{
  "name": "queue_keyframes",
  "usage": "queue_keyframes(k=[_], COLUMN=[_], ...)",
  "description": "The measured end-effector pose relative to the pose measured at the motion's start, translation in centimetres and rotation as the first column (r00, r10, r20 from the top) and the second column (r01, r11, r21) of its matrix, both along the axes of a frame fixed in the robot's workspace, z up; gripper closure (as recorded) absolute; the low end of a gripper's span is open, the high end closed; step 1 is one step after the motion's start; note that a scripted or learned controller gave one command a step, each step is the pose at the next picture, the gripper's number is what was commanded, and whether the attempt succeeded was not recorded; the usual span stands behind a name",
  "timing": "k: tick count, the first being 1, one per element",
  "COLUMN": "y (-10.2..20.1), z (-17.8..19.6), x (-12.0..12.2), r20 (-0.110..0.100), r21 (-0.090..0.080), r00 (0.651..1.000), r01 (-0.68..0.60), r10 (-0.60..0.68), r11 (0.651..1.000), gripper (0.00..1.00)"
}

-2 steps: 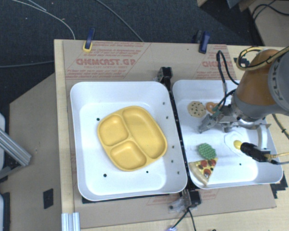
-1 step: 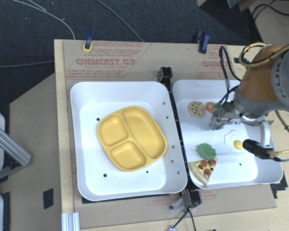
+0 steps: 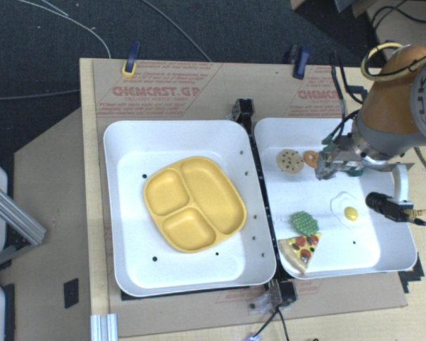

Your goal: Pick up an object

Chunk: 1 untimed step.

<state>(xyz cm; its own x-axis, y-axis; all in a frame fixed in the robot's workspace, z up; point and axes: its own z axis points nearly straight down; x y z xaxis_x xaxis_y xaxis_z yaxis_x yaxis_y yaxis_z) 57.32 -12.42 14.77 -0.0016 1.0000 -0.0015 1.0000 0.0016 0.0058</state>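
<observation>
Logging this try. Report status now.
Gripper low in right bin, beside cookie. Nothing seen held. Fried egg, pizza slice untouched.

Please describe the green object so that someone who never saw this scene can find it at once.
Look in the right shallow white bin, in its lower left part. There a small round green toy with a bumpy surface lies just above the triangular toy pizza slice. It is the one green item there; the white fried egg toy lies to its right.

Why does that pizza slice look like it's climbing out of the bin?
The pizza slice sits at the near left corner of the right bin, its crust end riding up the bin's sloped wall instead of lying flat. The cookie, fried egg and green piece lie flat.
</observation>
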Motion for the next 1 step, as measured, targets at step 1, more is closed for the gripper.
queue_keyframes(k=[1], y=[-0.01], z=[5.34], x=[0.13], r20=[0.001], r21=[-0.001], r00=[1.0], r01=[0.0], r10=[0.0], r11=[1.0], gripper=[1.0])
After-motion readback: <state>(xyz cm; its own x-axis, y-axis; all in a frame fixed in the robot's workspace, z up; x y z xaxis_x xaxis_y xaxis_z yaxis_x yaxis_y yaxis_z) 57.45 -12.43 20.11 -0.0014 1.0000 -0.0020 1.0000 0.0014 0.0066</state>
